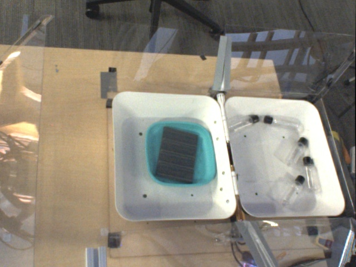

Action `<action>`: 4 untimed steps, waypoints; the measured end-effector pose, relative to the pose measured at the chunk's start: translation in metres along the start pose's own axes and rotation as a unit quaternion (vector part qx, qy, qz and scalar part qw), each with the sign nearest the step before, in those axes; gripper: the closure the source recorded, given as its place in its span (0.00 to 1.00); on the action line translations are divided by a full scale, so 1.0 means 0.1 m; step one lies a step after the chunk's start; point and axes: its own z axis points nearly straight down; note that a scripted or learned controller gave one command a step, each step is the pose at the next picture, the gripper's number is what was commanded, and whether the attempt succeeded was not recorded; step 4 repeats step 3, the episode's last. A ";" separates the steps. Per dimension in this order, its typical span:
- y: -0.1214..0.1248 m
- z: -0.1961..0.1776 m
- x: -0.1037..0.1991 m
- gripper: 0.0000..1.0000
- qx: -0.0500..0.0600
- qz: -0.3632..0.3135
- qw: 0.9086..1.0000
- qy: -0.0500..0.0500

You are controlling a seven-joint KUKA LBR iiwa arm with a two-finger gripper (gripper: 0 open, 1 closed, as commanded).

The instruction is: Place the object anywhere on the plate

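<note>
Bottom edge of frame: metal strut (260,253) and loose cabling below the bins, nearest the lens.

Task's thing: dark grey ribbed block (177,154), flat rectangular slab, lying in the middle of the teal plate (207,139), left of frame centre. Long axis runs roughly top to bottom of the frame, tilted slightly clockwise. All four corners sit inside the plate rim, nothing on top of it. Judged from this, placement looks already done.

Handling, as a guess: looks like foam or rubber, so probably light, somewhat compliant, not fragile. Ribbed top is matte, likely grippy, not slippery. It lies low, so best hold is across the short width, on the two long side faces, near mid-length to avoid tipping. The plate's raised rim stands close to the block's edges and may crowd a descent.

Plate sits in the left bin (125,149), about centred, white floor showing all round it.

Right bin (329,149), touching the left one along the middle seam, holds several clear tubes with black caps (303,161), scattered along its top and right sides.

Pincer: cannot tell its state.

Both bins rest on the wooden table (72,149). Grey post (222,65) rises at the seam, upper centre. Chair base (156,4) at top of frame on the carpet.
</note>
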 end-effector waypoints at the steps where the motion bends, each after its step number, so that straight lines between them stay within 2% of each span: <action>1: 0.00 0.00 0.00 0.00 0.000 0.000 1.000 0.000; 2: 0.21 0.02 1.05 0.00 0.001 -0.001 1.000 -0.001; 3: 0.13 0.01 0.67 0.00 0.001 0.001 1.000 0.000; 4: 0.13 0.01 0.67 0.00 0.001 0.001 1.000 0.000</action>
